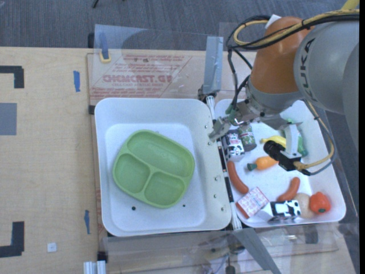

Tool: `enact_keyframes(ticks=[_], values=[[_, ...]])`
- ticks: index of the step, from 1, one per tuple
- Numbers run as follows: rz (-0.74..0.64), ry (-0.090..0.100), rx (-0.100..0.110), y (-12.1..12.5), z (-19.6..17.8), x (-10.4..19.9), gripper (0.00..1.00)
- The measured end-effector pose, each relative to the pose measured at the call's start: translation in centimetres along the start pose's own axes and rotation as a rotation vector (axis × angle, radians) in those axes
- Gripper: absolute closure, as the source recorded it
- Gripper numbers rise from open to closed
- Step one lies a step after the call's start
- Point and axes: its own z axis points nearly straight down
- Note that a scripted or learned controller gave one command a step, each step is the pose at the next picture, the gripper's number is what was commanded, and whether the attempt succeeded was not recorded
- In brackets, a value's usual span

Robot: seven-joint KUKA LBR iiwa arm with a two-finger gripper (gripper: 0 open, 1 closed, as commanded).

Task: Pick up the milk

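Gripper hangs just above the milk carton at the right bin's left wall, jaw state unreadable; crowded by a can and sausage, a grab may slip or snag neighbours.

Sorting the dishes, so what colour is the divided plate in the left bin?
Light green, seen clearly in the camera view: the divided plate lies in the left bin.

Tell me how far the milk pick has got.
Done: nothing visibly; the milk lies in the right bin, next to a sausage. In hand: the gripper is down at the milk's upper end; whether it grips is unclear. Left: a sure grasp and the lift.
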Motion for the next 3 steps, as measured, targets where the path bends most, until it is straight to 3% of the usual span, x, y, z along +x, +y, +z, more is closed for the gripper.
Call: enact_keyframes(ticks=[1,2,3], values=[[-0.023,0.002,0.004,-1.3,0.0,3.4,0.0],[-0.013,0.001,0.001,-1.2,0.0,2.2,0.0],[0.086,0.0,0.001,-0.4,0.0,0.6,0.0]])
